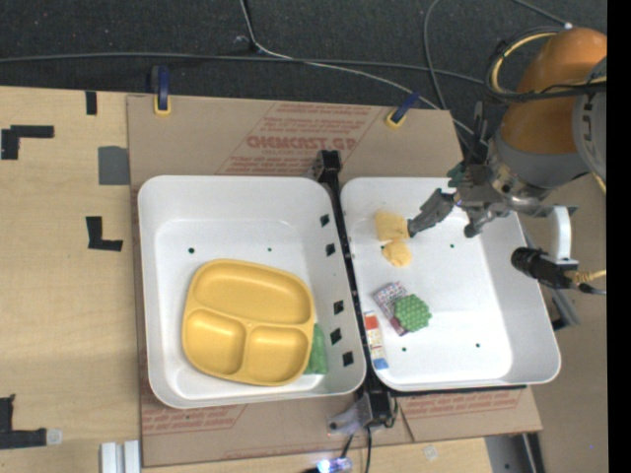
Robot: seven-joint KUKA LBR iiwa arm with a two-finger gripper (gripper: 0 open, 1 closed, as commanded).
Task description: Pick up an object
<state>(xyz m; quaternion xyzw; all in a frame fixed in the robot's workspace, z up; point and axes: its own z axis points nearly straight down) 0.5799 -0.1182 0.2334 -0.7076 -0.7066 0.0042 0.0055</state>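
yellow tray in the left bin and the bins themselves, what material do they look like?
Yellow tray: likely moulded plastic with a matte-to-satin finish, given its uniform colour, rounded compartment walls and soft highlights. The left bin and right bin: probably thin formed plastic, smooth white with rolled rims and a faint sheen.

You've got the gripper (pixel 453 217) open over the right bin (pixel 513 313), just beside the yellow block (pixel 391 228).

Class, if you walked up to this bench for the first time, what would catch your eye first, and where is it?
Probably the big yellow divided tray filling the left bin. Next, the arm's orange band at upper right, with the gripper open above the right bin, close to a pale yellow piece.
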